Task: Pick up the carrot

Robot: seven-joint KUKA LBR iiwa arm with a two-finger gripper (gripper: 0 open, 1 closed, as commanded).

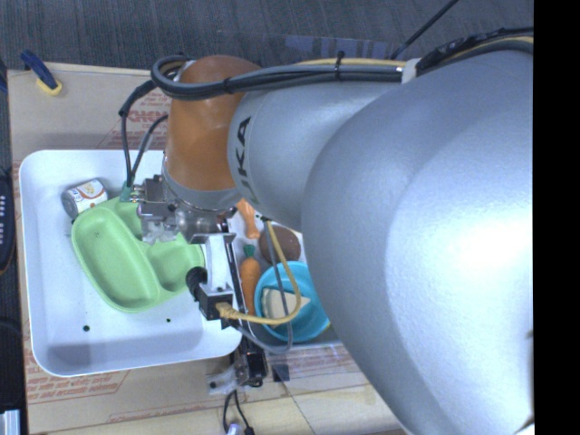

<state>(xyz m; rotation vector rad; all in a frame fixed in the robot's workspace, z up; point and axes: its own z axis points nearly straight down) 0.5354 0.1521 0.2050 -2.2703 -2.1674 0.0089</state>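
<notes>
The carrot [249, 277], orange with a green top, lies in the right bin, in the narrow strip left visible beside the arm and against the blue bowl [292, 308]. My gripper [156, 223] hangs over the left bin, above the upper right edge of a light green dish [122, 259]. It sits to the left of the carrot, across the wall between the bins. The arm's grey body hides most of the right bin.
A small can [83, 195] with a pale label lies in the left bin's [54, 333] far corner, beside the green dish. A brown rounded object [283, 240] and an orange piece [245, 214] sit behind the carrot. A blue-and-yellow tool [41, 72] lies on the bench's far left.
</notes>
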